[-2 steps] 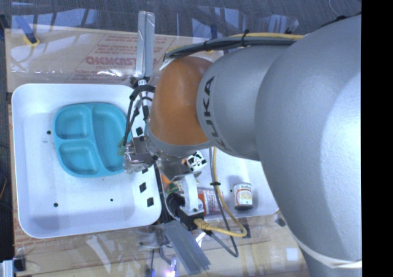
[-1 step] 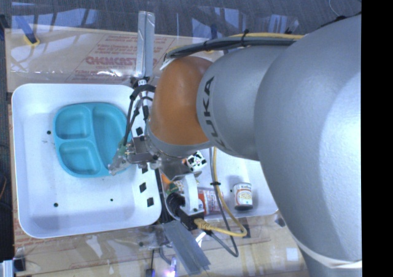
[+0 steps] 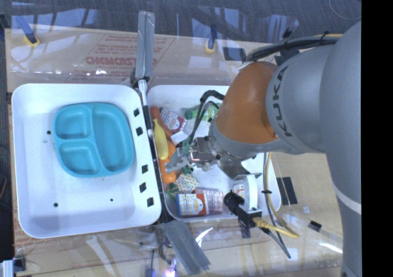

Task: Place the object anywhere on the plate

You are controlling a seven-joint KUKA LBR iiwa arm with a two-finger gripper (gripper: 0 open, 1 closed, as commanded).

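A: We see the light blue plastic plate with three compartments (image 3: 94,139) lying flat in the left shallow white bin (image 3: 31,208), bare of objects.

B: We agree. The hand (image 3: 182,160) is low in the right white bin (image 3: 184,93), among a yellow banana-shaped toy (image 3: 161,140) and a small red-labelled bottle (image 3: 199,202). We cannot tell how its grip stands.

A: We read "KUKA" on the grey arm (image 3: 288,107). The red print on the desk (image 3: 92,54) is too faint for us.
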